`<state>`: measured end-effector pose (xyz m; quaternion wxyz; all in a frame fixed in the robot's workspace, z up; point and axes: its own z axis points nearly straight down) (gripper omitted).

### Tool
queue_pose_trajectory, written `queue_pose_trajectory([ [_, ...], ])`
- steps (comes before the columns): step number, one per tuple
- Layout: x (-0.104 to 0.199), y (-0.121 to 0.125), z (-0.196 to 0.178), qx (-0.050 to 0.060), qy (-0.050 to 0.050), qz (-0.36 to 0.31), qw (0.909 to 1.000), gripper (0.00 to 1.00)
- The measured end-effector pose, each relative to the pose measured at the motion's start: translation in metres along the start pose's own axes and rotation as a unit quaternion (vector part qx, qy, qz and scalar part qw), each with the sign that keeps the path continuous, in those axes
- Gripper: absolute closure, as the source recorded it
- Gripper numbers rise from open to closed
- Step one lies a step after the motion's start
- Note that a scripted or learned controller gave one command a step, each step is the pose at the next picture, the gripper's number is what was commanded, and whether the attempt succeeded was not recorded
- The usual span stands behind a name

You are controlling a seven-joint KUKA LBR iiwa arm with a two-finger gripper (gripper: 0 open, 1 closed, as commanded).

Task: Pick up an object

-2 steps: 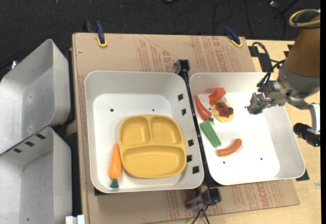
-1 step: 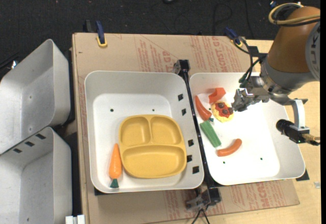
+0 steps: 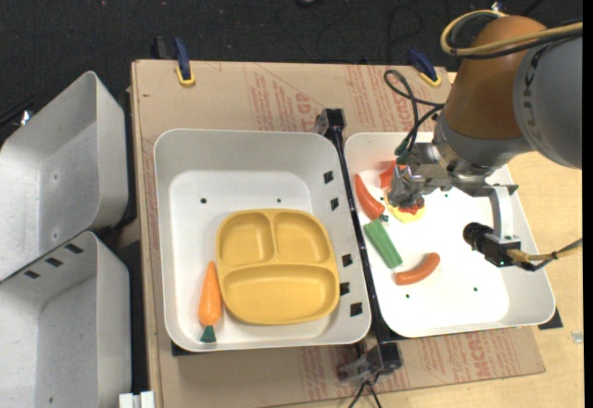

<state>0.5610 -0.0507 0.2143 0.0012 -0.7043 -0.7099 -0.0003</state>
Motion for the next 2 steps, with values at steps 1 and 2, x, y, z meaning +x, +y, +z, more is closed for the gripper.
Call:
queue_pose_trajectory([
  [1, 0.047, 0.003, -0.011, -0.001, 0.0, 0.0, 1.0, 1.0],
  [2, 0.104, 0.003, -0.016, -0.001, 0.0, 0.0, 1.0, 1.0],
])
